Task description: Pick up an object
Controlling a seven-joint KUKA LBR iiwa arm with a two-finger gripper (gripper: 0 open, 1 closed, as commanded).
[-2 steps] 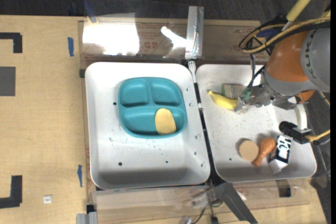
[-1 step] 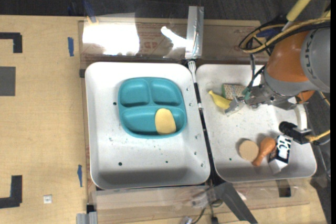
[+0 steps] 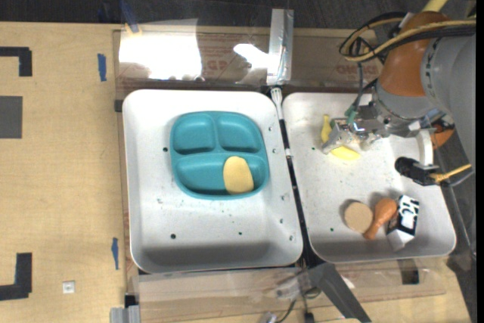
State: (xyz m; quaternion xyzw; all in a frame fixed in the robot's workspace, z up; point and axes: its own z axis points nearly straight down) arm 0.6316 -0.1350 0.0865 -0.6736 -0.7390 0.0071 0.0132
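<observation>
The tool (image 3: 344,134) sits right over the yellow object (image 3: 342,153); its grip state is unclear.

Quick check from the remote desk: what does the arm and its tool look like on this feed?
The arm is grey and rounded, with an orange band above the wrist. Black and yellow cables loop over that band. The tool at its end is a small metallic silver and dark assembly, with a bit of green showing on it.

Tray (image 3: 198,138) in left bin (image 3: 144,185), gripper (image 3: 342,134) over right bin (image 3: 318,231)
</observation>
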